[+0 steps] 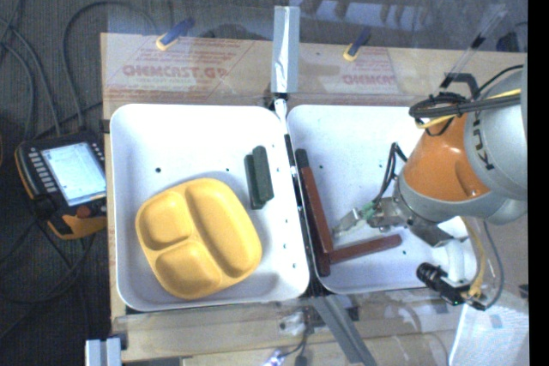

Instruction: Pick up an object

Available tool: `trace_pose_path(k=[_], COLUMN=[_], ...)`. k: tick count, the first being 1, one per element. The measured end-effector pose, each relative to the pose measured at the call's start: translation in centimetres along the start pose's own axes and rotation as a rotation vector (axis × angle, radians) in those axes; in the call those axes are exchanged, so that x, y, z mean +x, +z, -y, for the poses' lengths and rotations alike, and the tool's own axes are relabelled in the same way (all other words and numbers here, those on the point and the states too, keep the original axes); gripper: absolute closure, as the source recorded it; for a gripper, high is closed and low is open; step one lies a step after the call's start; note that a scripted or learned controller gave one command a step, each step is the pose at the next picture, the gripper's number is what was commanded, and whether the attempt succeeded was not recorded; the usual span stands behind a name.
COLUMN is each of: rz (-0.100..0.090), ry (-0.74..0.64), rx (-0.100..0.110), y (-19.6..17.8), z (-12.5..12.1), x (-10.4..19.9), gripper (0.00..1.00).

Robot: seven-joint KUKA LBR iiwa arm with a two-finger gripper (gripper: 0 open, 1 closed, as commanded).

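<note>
target: brown L-shaped bracket (324,231) in the right bin (343,129), the thing nearest the claw; my pick as the likely object
target parts: long leg runs along the bin's left wall, top to bottom; short leg turns at the lower corner and runs right, toward the claw
gripper (347,223): silvery tip low over the right bin floor, reaching in from the right under the orange band
claw state: cannot tell if open or closed; tip too small and blurred, nothing seen between it
key relation: short leg lies just below and slightly right of the claw tip; long leg just to its left; corner of the L down-left of the tip
contact: claw tip looks near the short leg, touching or not — cannot tell
axis: short leg's long axis roughly in line with the claw's reach, tilted up a little to the right; long leg roughly crosswise to it
judgement: a short drop down onto the short leg looks like the closest grab; claw would need to straddle it across the thin side
other things: dark green block (258,177) and yellow divided tray (199,237) in the left bin (137,133), well left of the claw past the bin divider
risk: bracket sits flat and close to the wall, may slip
</note>
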State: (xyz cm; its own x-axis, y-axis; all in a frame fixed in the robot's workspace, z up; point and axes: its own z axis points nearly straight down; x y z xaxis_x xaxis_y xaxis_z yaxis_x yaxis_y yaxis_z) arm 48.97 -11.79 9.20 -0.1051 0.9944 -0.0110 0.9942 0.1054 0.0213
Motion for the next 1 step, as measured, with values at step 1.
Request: trace_pose_path(k=[1], rz=[-0.005], ry=[-0.098], rx=[0.006], y=[0.17], z=[-6.61], x=[1.02], gripper=[0.0])
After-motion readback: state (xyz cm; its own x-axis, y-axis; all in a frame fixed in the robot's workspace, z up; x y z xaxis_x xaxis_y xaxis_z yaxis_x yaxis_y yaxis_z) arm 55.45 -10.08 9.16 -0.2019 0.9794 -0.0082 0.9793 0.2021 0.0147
